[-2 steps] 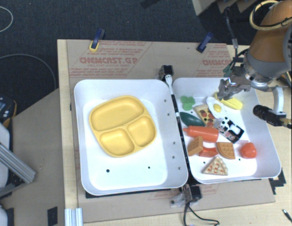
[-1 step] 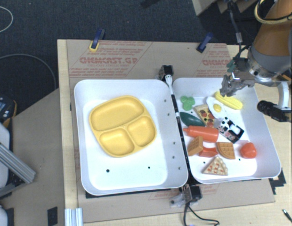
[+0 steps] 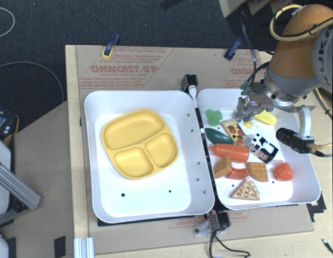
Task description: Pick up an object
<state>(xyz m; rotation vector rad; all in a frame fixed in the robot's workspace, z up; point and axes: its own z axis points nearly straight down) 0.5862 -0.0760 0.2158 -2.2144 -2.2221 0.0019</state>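
Where visible, pizza slice [image 3: 232, 129] seemingly under jaws

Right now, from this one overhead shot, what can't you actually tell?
- Gripper: its own wrist body hides the jaws from above, so open or shut is unclear, as is any contact with toys.
- Yellow toy: partly covered by the gripper; shape unclear.
- Black-and-white item: too small to identify.
- Right bin: far corner hidden behind the arm.
- Arm: cut off by the right edge.
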